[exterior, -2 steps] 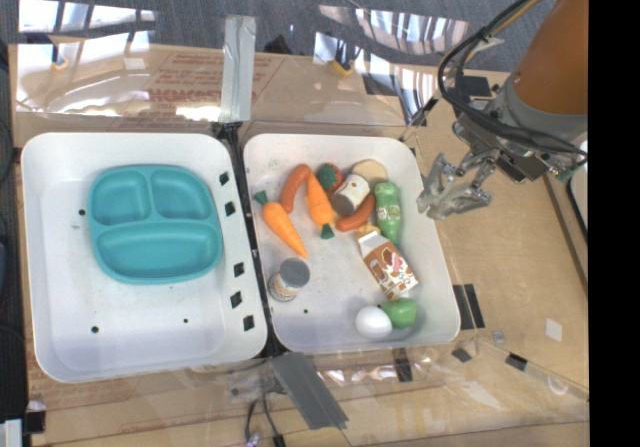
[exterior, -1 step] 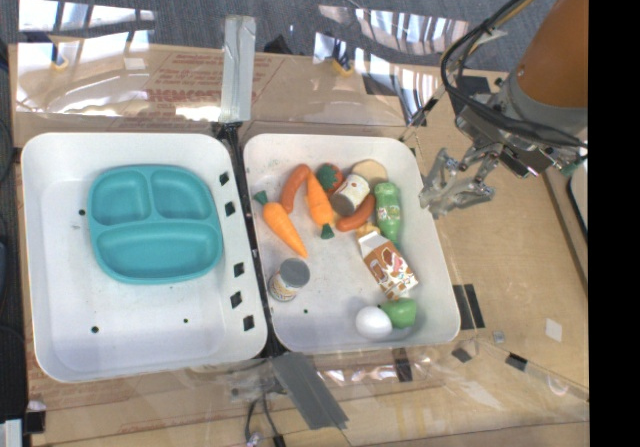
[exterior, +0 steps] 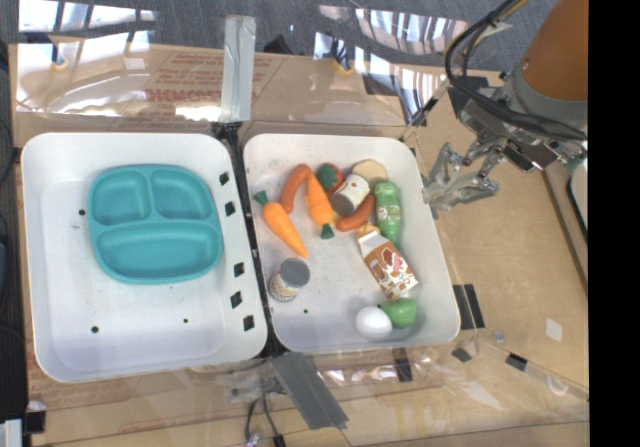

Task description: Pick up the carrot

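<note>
Two carrots lie in the right bin. One carrot with a green top points toward the bin's left wall. A second carrot lies just right of it, green tip toward the front. An orange sausage-like piece sits between them at the back. My gripper hangs outside the bin's right rim, above the cardboard, well right of the carrots, with nothing between its fingers, which look spread apart.
The right bin also holds a small can, a green bottle, a sauce packet, a white egg, a grey tin and a sausage. A teal divided plate sits in the left bin.
</note>
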Robot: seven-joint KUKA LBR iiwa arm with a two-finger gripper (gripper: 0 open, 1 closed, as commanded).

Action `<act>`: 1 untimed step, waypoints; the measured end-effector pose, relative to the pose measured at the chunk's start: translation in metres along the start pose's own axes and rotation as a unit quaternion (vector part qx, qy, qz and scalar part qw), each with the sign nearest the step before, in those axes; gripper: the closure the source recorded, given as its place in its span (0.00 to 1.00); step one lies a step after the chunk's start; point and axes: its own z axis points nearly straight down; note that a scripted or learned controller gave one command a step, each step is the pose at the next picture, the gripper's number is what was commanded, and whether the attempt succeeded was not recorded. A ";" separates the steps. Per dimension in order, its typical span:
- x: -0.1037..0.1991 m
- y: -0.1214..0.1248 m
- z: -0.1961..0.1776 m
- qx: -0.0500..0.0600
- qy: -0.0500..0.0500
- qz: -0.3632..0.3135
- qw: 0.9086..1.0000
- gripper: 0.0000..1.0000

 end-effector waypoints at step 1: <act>-0.030 -0.032 -0.117 0.001 0.000 -0.086 0.996 1.00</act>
